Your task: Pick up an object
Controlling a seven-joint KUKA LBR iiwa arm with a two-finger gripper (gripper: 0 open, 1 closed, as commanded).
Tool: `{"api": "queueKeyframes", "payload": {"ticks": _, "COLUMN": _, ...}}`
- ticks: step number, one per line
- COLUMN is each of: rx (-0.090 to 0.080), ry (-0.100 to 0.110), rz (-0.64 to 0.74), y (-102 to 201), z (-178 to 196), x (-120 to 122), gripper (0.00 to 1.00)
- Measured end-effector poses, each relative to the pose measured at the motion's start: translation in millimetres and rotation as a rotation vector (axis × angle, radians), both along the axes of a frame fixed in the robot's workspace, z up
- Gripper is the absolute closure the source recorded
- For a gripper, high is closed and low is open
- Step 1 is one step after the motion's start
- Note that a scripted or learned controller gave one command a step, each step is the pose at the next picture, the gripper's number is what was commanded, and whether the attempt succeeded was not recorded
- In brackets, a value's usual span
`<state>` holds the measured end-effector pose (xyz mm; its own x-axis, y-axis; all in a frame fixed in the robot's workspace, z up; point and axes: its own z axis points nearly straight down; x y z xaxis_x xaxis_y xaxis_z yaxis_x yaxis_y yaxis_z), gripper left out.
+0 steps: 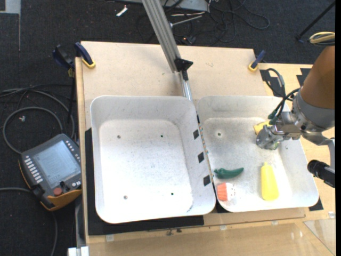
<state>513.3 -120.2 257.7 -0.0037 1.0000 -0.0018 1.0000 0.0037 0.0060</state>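
Objects lie loose in the right bin: a yellow piece touching the gripper on its far side, a yellow bottle, a green pepper and an orange-and-white block nearer the camera. Whether the jaws are parted or clenched, I cannot tell. Nothing looks lifted yet, so I judge the pick undone. No writing is legible.

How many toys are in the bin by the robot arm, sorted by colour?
Yellow: 2, the bottle-shaped toy and a small piece partly hidden by the gripper
Green: 1, the curved toy
Orange and white: 1, the block
Total: 4
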Motion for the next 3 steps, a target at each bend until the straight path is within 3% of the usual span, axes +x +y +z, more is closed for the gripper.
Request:
{"api": "queueKeyframes", "payload": {"ticks": 1, "rx": 0.003, "ry": 0.007, "rz": 0.004, "y": 59.4, "z": -10.7, "x": 11.8, "gripper": 1.00}}
{"api": "queueKeyframes", "payload": {"ticks": 3, "rx": 0.003, "ry": 0.006, "rz": 0.004, "y": 172.1, "z": -7.4, "x": 10.9, "gripper": 1.00}}
